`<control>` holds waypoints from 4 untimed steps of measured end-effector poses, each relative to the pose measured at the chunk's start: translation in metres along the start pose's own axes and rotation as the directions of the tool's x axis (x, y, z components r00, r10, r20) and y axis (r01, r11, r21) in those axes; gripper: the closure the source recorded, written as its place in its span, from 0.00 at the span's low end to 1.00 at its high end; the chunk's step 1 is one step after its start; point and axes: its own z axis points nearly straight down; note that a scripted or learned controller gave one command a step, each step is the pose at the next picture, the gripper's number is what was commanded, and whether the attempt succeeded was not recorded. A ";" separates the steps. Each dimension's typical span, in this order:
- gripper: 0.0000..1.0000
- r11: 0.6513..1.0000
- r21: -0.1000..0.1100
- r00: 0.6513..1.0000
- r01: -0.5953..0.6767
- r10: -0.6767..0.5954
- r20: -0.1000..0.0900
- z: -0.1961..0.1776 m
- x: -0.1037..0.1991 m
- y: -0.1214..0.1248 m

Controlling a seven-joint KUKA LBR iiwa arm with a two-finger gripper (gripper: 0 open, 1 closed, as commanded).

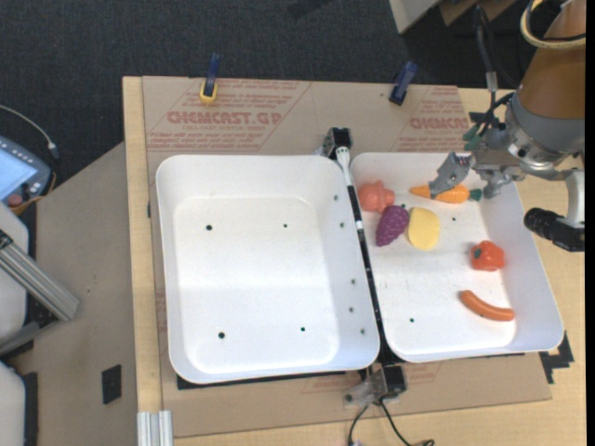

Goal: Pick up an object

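half the carrot (444,193) hides under the jaws (457,177); cannot tell their state.

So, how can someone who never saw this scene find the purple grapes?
Look in the right bin, near its upper left corner. The purple grapes lie between a pink piece and a yellow piece; they are the one purple, bumpy thing there.

The setting is a robotics laboratory or test cell. Two shallow white bins (251,263) sit side by side on a cardboard sheet (279,110) fixed with clamps (210,80) at the bench's far edge. An industrial arm (558,82) with exposed cabling reaches in from the right edge. Plastic toy foods (409,223) serve as test objects. Dark carpet (139,17) surrounds the bench.
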 end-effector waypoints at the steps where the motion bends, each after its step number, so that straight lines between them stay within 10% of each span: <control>1: 0.00 1.000 -0.002 1.000 0.013 -0.013 -0.002 0.050 0.051 0.055; 2: 0.00 1.000 0.002 1.000 0.000 0.000 0.000 0.034 -0.012 0.020; 3: 0.00 1.000 -0.001 1.000 0.010 -0.010 -0.002 0.116 0.016 0.069; 4: 0.00 1.000 0.004 1.000 0.010 -0.010 -0.005 0.051 0.059 0.000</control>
